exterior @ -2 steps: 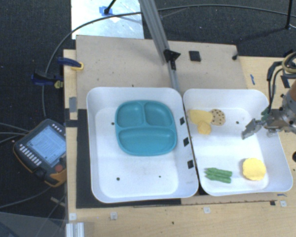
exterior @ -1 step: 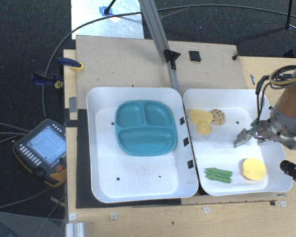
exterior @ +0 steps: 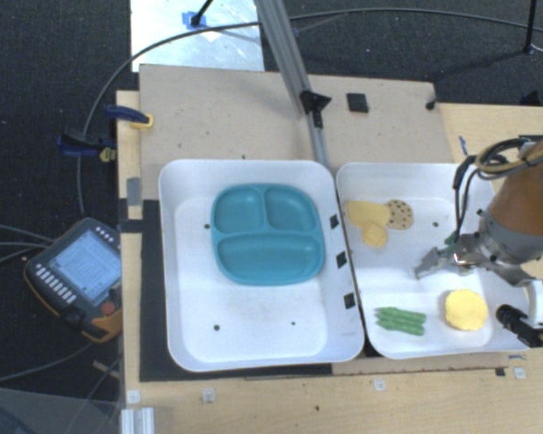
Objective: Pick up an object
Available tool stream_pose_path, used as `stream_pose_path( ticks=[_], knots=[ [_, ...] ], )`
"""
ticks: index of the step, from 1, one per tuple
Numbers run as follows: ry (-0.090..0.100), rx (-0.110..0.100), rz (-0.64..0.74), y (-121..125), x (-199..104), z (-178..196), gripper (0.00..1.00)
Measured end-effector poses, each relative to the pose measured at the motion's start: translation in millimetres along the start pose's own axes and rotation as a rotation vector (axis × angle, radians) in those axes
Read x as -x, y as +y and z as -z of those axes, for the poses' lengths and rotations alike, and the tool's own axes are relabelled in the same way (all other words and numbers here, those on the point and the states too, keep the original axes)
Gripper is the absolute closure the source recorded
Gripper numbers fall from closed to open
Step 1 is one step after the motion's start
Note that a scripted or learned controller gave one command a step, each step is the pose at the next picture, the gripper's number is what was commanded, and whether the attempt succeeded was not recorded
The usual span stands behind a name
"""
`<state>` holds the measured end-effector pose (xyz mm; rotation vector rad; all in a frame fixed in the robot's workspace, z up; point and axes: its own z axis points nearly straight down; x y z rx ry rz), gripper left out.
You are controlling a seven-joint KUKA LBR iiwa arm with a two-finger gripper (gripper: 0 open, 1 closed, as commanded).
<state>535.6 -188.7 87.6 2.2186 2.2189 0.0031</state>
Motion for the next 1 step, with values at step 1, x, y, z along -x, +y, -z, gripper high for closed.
stream_pose_path(
  ticks=[1],
  knots=[
    [0.001, 0.006, 0.002, 2.4, -0.7, 14.0, 1.00]
  ],
)
